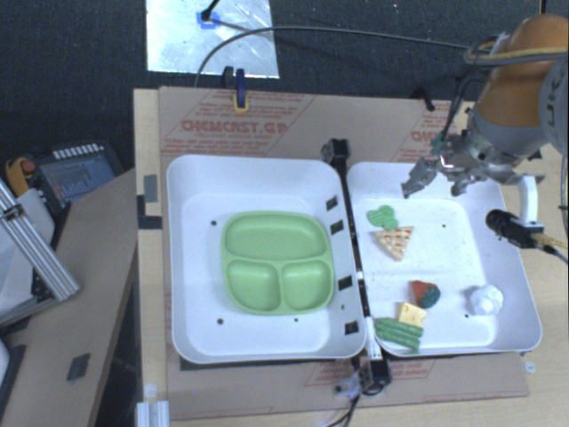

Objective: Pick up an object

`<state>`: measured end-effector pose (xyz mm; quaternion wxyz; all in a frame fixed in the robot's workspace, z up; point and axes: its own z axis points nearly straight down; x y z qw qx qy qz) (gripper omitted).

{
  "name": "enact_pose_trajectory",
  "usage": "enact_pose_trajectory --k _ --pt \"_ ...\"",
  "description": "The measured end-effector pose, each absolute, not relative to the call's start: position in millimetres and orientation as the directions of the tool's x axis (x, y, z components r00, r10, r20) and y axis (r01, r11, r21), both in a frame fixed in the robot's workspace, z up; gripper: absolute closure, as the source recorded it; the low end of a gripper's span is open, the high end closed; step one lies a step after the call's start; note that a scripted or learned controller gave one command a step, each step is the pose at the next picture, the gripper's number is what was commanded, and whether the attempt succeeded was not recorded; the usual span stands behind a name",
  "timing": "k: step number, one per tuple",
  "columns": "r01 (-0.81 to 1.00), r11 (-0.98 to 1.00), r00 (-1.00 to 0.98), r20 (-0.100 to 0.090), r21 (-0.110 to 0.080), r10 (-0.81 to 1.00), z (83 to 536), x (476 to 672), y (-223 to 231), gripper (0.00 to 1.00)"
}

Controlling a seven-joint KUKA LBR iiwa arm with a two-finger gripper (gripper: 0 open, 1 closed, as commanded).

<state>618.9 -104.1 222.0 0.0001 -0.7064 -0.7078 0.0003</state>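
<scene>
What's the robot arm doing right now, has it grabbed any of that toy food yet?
End effector open, above right bin's far edge, holding nothing. Toy food untouched; nearest, green piece and waffle wedge. Nothing in the way.

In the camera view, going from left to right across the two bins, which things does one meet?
Green tray → green leafy toy → waffle wedge → yellow block → red and teal toy → white ball.
</scene>
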Motion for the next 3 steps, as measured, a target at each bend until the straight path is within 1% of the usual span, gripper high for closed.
enact_pose_trajectory --k 2,3 --pt "1.0 0.001 -0.001 0.001 -0.004 1.0 101 605.8 -106 0.0" --pt "1.0 0.002 -0.002 -0.001 0.004 1.0 116 608.1 -106 1.0"
